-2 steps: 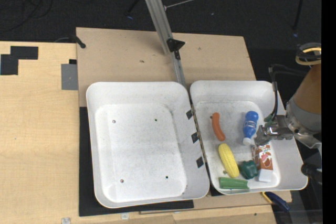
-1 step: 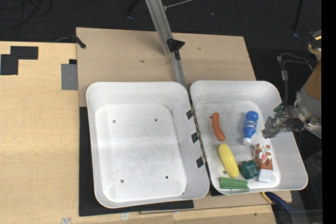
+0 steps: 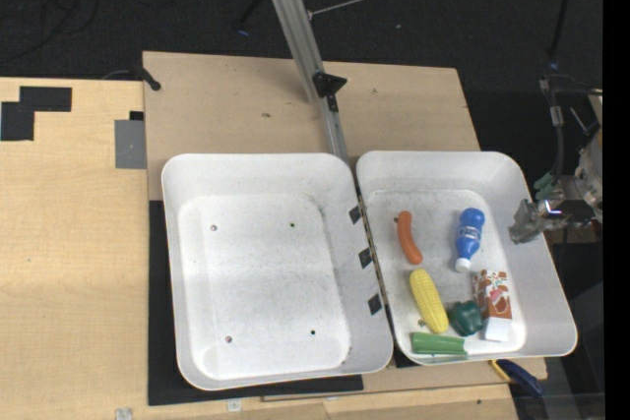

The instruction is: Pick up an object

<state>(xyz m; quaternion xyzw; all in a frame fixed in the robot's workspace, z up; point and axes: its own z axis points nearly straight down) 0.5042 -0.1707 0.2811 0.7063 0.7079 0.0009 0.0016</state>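
The right white bin (image 3: 522, 174) holds several small items. An orange sausage-shaped piece (image 3: 409, 238) lies near its left wall, and a blue bottle with a white cap (image 3: 469, 236) lies to the right of it. Below them sit a yellow corn cob (image 3: 427, 300), a dark green lump (image 3: 465, 318), a light green stick (image 3: 438, 344) and a red and white carton (image 3: 494, 303). My gripper (image 3: 535, 217) hangs at the bin's right rim, to the right of the blue bottle and apart from every item.
The left white bin (image 3: 258, 270) stands beside the right one, joined by black clips (image 3: 364, 256). A slanted metal rail (image 3: 300, 39) rises behind the bins. A light wooden table (image 3: 69, 251) lies to the left.
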